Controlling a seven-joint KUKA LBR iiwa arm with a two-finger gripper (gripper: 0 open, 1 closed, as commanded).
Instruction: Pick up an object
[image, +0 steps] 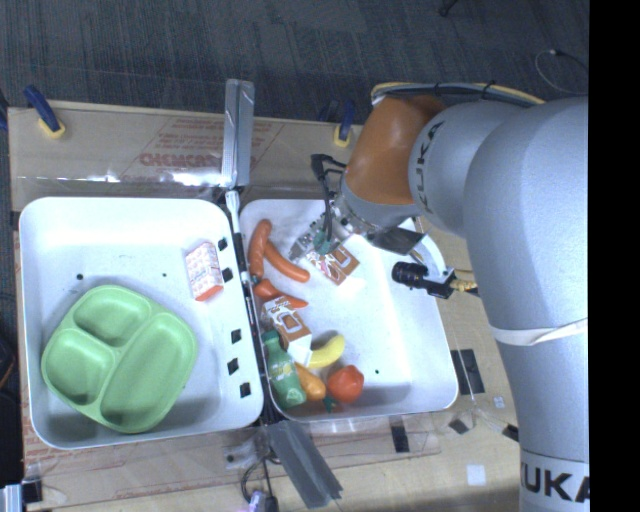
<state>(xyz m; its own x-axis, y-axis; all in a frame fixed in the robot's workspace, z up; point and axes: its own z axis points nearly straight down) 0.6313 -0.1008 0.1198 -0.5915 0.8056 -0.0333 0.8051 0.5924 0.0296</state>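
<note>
My gripper (322, 238) reaches down into the right bin (405, 340), its tip low near the bin's far end, under the orange wrist band. It sits right over a brown and white snack packet (338, 263) and next to two orange sausages (272, 252). Further toward the front lie a small carton (288, 322), a yellow banana (328, 351), a green bottle (281, 375), a carrot (309, 381) and a red tomato (346, 384). The arm's body hides the fingers.
The left bin (120, 225) holds a green divided plate (117, 357) and a small red and white carton (203, 271). A metal divider (238, 135) runs between the bins. The large grey arm (520, 220) covers the right side of the bench.
</note>
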